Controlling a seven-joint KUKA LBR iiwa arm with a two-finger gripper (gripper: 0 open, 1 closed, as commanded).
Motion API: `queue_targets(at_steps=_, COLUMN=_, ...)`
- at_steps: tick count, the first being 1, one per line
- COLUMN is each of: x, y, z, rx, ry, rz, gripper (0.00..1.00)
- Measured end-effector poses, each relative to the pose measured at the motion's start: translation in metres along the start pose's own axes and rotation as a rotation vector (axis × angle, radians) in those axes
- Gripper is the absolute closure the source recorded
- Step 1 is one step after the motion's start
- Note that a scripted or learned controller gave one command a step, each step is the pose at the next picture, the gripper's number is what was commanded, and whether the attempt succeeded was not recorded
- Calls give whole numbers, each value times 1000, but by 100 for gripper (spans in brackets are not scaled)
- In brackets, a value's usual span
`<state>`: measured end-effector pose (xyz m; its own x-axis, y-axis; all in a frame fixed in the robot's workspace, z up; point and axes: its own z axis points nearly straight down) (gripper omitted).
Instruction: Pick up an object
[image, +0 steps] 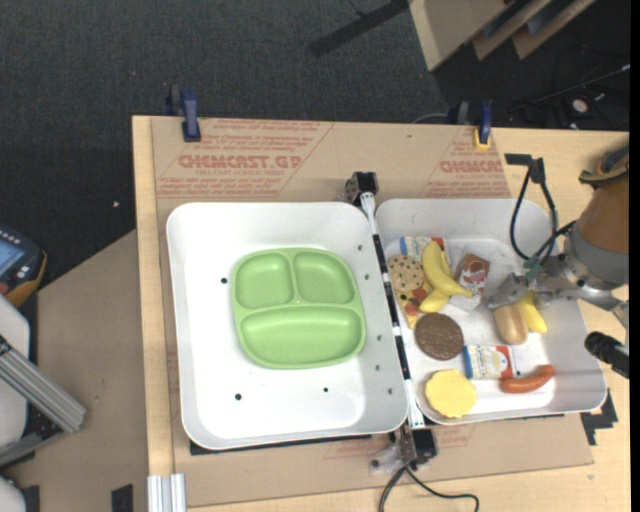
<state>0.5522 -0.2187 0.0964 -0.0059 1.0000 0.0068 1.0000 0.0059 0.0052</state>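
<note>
**Claw low over the toy food at right**

The claw (512, 292) sits right of centre, just above a tan potato-like piece (510, 323) in the right bin (580, 398). A banana (441, 273), brown disc (439, 336), yellow round (450, 393) and sausage (526, 380) lie nearby. The left bin (195, 300) holds a green divided plate (297, 308).

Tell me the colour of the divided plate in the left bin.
Light green. The divided plate shows plainly in the camera view, lying in the left bin.
</note>
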Motion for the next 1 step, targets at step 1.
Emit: queue_targets(at_steps=1, x=143, y=-20, z=-114, rx=-4, ry=-4, rz=-7, gripper=100)
